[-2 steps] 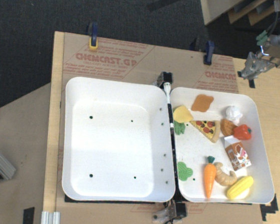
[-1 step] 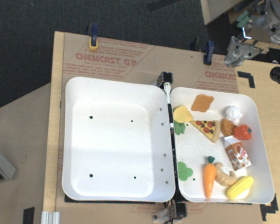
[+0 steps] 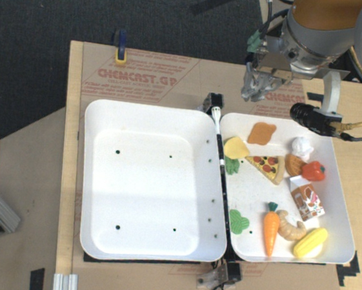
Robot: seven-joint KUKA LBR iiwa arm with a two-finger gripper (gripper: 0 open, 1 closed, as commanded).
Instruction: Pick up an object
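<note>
Gripper (image 3: 260, 91): raised above the right bin's (image 3: 345, 212) far edge, nothing between its fingers; jaw gap cannot be told. Right bin, shallow white plastic: pizza slice (image 3: 265, 166), carrot (image 3: 270, 230), yellow corn (image 3: 310, 242), red tomato (image 3: 314, 170), orange flat piece (image 3: 261, 133), green leafy piece (image 3: 238, 222). Left bin (image 3: 94, 164): bare white floor with four small dark holes

We are seeing smooth, glossy white plastic bins (image 3: 94, 164) lying on matt brown cardboard (image 3: 84, 84), with shiny plastic toy food (image 3: 270, 232) inside the right one.
</note>
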